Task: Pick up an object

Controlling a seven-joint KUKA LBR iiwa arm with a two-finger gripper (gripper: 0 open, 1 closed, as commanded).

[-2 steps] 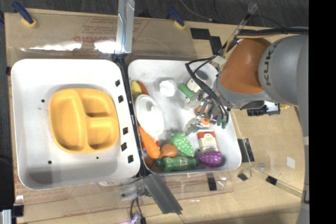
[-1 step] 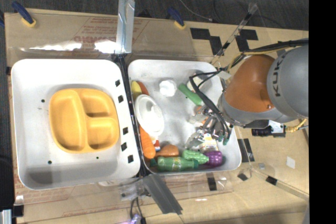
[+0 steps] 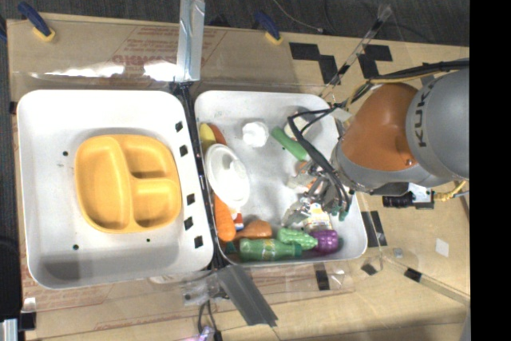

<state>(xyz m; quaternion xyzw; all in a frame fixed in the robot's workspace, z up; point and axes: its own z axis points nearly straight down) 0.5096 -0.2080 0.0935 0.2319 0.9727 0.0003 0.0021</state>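
The arm [image 3: 407,136] reached in over the right bin [image 3: 271,104], its gripper [image 3: 315,200] low among the clutter near that bin's lower right corner — whether it was spread, pressed together or pinching anything could not be told. Just below it lay a purple toy [image 3: 326,239] and a green one [image 3: 267,249]. The left bin [image 3: 48,124] held 1 yellow divided tray [image 3: 128,180].

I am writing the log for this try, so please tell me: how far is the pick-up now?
Done: the arm has reached the right bin, and the gripper is low among the toys near the purple item. In hand: nothing visibly held. Left: grasp and lift one object. The yellow tray sits in the left bin.
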